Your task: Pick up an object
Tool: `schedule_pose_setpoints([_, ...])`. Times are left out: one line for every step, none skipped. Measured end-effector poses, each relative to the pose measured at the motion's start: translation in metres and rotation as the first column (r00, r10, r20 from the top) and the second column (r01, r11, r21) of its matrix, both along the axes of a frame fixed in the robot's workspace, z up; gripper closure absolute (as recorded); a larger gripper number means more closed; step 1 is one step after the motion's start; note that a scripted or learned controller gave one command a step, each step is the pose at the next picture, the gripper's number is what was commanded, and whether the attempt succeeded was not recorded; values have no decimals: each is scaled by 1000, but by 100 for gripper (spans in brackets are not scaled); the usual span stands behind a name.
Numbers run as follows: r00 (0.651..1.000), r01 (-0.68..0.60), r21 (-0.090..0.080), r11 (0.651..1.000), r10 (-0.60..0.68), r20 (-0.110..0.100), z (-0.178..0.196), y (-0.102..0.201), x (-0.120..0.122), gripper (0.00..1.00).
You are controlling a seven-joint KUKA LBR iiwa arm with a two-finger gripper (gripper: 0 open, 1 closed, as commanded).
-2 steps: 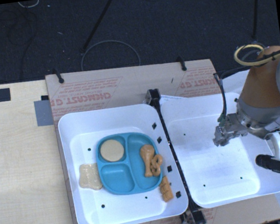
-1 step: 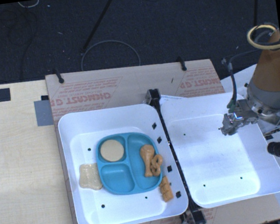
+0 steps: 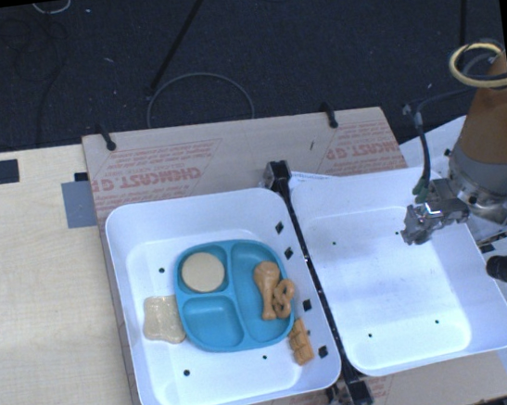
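Bench of pale wood with a cardboard sheet under two white bins; dark floor and cables behind. Left bin holds a blue tray with a round cracker in its upper-left compartment and a tan twisted piece in the right compartment. A pale flat piece lies in the bin touching the tray's left edge; a small brown piece lies just off the tray's lower right corner, near the divider. Right bin has the gripper over its upper right part, arm coming in from the right. Claw too small and dark, cannot tell if wide or narrow; nothing seen in it. Step looks like pre-approach: nothing picked yet. Next move would need travel across the divider to the left bin, then descent on a loose piece, likely the brown one or the pale one.
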State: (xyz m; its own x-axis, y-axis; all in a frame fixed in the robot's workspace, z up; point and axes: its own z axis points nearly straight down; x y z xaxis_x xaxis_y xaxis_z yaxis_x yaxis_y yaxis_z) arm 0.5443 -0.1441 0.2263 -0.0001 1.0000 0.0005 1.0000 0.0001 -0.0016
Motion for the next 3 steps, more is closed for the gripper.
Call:
schedule_pose_setpoints([1000,-3,2,1000,3,-2,1,43,0,100])
schedule_pose_setpoints([1000,-5,2,1000,5,-1,8,102,5,100])
schedule_pose_setpoints([1000,-3,1,1000,3,-4,-5,153,10,100])
